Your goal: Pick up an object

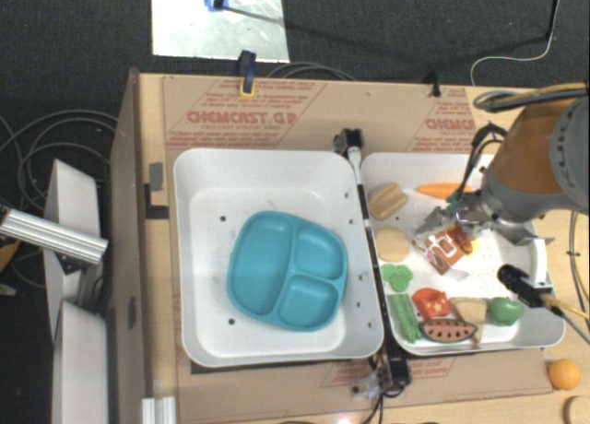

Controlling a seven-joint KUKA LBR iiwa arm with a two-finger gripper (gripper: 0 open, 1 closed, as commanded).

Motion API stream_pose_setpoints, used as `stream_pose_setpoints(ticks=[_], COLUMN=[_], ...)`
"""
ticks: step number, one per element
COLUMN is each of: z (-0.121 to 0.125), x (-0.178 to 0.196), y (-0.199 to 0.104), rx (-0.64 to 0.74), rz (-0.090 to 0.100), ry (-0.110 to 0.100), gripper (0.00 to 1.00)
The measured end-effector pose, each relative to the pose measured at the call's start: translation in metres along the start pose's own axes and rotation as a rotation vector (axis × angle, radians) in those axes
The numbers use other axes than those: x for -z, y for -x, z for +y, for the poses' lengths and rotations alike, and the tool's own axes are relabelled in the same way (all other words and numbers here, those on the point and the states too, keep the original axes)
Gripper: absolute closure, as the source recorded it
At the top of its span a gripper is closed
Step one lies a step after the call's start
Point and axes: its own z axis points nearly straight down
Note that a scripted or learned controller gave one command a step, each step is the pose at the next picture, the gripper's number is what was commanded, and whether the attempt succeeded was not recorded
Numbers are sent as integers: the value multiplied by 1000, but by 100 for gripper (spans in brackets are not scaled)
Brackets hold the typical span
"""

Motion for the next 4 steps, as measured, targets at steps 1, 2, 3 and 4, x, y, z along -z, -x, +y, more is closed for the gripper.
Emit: stream_pose_setpoints(ticks=[1, 2, 3, 4], z=[3, 2, -5, -14], x=[12, 11, 0, -3], y=[-2, -2, -15, -23], rx=[2, 2, -1, 0], rz=[3, 4, -5, -4], ry=[4, 3, 10, 10], gripper=[100, 0, 0, 0])
